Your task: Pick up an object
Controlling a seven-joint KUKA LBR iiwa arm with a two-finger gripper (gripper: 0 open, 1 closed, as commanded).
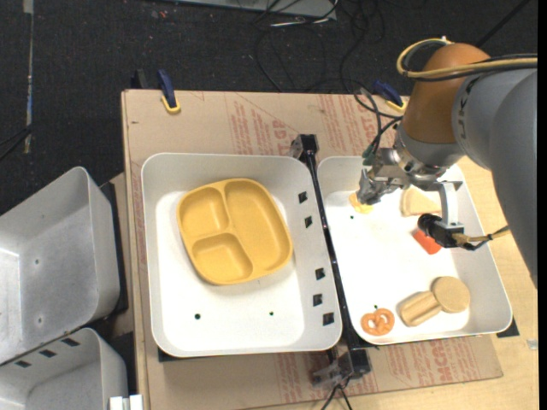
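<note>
In the right bin (479, 267) lie a small pretzel (377, 321), a tan wooden peg with a round head (436, 301), a red-orange piece (426, 240) and a pale cream piece (418, 202). A small yellow item (361, 202) sits near the bin's back left corner. My gripper (373, 188) hangs low right over that yellow item, partly hiding it. Nothing can be seen lifted in it.
The left bin (171, 314) holds a yellow divided plate (232, 229). A black divider with clips (323, 246) runs between the bins. The grey arm (504, 118) crosses above the right bin's back right. Grey tubs (47, 246) stand at the far left.
</note>
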